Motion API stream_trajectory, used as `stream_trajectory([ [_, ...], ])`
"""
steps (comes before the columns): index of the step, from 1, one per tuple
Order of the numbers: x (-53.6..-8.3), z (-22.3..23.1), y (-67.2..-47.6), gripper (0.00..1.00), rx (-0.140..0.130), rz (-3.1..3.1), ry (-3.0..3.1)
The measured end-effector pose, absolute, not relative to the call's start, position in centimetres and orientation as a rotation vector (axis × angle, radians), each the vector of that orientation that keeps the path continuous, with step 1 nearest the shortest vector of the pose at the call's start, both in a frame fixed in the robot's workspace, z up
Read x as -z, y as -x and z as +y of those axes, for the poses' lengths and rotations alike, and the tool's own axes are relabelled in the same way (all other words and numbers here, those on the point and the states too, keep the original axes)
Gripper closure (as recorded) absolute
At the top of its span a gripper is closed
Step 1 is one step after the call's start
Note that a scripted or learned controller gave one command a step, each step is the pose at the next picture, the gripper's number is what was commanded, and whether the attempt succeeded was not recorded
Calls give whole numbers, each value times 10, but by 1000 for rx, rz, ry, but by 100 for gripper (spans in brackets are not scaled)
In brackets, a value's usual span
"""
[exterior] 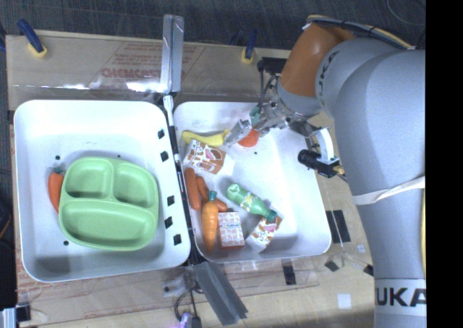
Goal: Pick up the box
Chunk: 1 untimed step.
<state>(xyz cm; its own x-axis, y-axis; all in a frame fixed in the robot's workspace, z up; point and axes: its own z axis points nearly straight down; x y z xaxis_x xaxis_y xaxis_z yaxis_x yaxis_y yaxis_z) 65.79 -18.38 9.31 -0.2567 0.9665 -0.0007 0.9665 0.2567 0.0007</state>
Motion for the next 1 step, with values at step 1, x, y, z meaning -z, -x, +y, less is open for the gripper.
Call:
stream_trajectory([
  [1, -92, -193, -555, 0, 2, 2372, -2064],
])
